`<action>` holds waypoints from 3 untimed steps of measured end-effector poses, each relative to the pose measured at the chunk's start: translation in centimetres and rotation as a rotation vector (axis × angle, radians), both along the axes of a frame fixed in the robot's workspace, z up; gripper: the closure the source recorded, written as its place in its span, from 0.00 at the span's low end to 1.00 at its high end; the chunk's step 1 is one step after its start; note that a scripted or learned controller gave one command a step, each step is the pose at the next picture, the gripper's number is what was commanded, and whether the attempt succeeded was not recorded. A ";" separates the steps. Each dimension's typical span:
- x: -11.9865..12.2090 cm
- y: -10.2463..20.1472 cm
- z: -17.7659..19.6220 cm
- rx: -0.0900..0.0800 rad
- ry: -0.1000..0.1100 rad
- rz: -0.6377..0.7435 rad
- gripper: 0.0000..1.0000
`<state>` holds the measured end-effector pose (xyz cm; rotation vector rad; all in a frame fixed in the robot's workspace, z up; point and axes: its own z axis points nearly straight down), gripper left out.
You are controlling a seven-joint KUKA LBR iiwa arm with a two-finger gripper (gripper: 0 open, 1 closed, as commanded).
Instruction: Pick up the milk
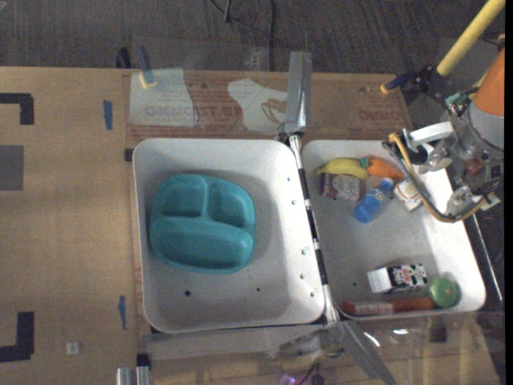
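End effector (463, 184): over the right bin's (401, 251) far right edge; cannot tell its state.
Milk (398, 278): one carton lying on its side near that bin's front edge, well apart from the end effector.
Risk: green ball (443, 292) and red stick (389, 305) just beside it; a descent slightly off could catch those.
Count: two bins, one teal tray (202, 222), one banana (342, 167), one blue bottle (372, 203).

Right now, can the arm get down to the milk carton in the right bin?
Probably yes. The milk carton lies on its side near the right bin's front edge, open from above, and the green ball sits beside it, apart. The gripper hovers over the bin's far right rim.
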<state>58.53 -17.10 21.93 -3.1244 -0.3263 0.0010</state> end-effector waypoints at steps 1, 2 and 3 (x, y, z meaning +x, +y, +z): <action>-6.0 -1.0 -6.8 0.002 0.003 0.044 0.00; -5.1 -0.7 -7.5 0.001 0.001 0.050 0.00; 4.1 -2.1 -13.1 0.000 -0.001 0.160 0.00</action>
